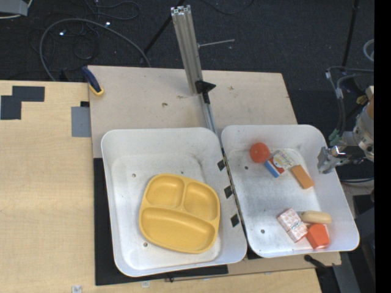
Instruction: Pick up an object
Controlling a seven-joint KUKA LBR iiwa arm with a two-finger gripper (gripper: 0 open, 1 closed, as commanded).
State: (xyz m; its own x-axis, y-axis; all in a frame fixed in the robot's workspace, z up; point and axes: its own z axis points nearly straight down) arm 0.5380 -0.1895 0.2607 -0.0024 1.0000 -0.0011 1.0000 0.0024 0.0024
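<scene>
The right bin holds several small objects: a red ball, a white packet with a blue and red edge, an orange block, a pink and white box, a tan bread roll and a red-orange block. My gripper hangs at the right bin's far right rim, outside the objects, with nothing visibly in it. Its fingers are too small and dark to read.
The left bin holds a yellow divided plate. An aluminium post rises behind the bins. Black clips sit on the seam between the bins. Cables lie on the dark floor behind.
</scene>
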